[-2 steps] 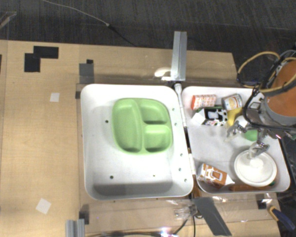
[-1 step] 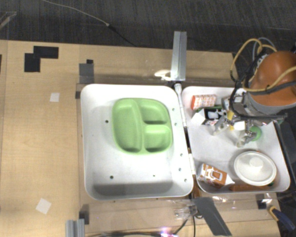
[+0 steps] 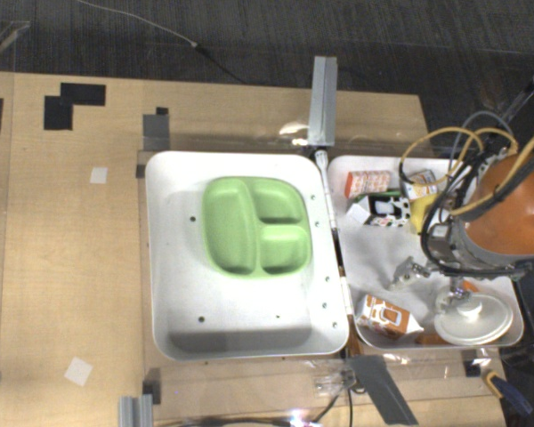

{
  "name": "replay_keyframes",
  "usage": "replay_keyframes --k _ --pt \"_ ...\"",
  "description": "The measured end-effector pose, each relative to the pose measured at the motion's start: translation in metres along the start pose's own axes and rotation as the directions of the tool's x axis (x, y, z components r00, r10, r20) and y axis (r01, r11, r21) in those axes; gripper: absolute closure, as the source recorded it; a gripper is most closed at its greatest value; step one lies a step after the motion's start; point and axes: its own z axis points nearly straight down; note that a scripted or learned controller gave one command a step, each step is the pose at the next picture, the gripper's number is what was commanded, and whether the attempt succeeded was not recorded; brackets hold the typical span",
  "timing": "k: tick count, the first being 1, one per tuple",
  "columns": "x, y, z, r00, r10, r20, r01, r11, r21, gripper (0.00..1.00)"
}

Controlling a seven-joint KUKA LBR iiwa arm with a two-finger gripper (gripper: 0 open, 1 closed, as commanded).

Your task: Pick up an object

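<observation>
Your gripper [image 3: 413, 271] hangs low in the right bin [image 3: 367, 278], small metal fingers pointing left over bare floor. You cannot tell from this slant whether they are spread or pressed together, and nothing sits between them.

Nearest to it, just beside the wrist, is a white round dish [image 3: 473, 320]; the brown carton [image 3: 390, 317] lies near the front wall, and at the back sit an orange box [image 3: 368, 183], a black-and-white carton [image 3: 384, 210] and a yellowish pack [image 3: 422, 188]. Any of these could be your pick.

What could go wrong: the fingers look aimed at bare floor, so closing here would likely grab nothing. The yellow cables [image 3: 454, 163] loop over the back items and could snag or hide them. The brown carton hugs the wall, leaving little room for a finger.

Count: two bins, five loose items in the right one, and one green tray [image 3: 254, 226] with three sections in the left bin [image 3: 173, 292].
</observation>
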Motion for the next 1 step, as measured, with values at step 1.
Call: replay_keyframes --k 1 --pt "-0.0580 0.0096 0.0013 1.000 0.015 -0.016 -0.015 1.000 -0.010 0.00"
